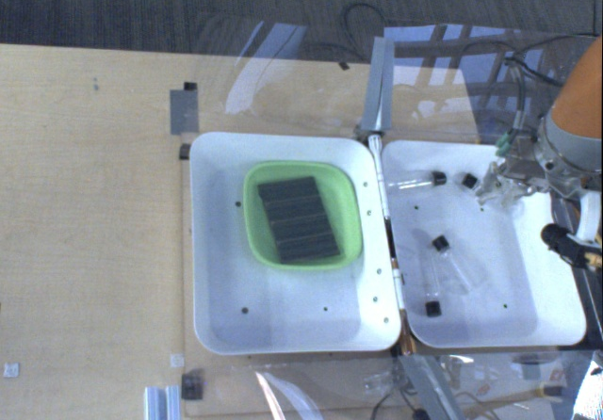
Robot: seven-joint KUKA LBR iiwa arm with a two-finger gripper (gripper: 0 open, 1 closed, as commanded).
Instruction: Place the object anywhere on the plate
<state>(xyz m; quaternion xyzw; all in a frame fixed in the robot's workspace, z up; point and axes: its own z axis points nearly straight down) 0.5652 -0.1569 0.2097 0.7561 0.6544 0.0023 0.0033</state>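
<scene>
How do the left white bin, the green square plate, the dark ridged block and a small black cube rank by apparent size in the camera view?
1. Left white bin
2. Green square plate
3. Dark ridged block, on the plate
4. Small black cube, in the right bin

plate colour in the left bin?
Light green plate, with a dark grey ribbed block on it; camera view.
</scene>
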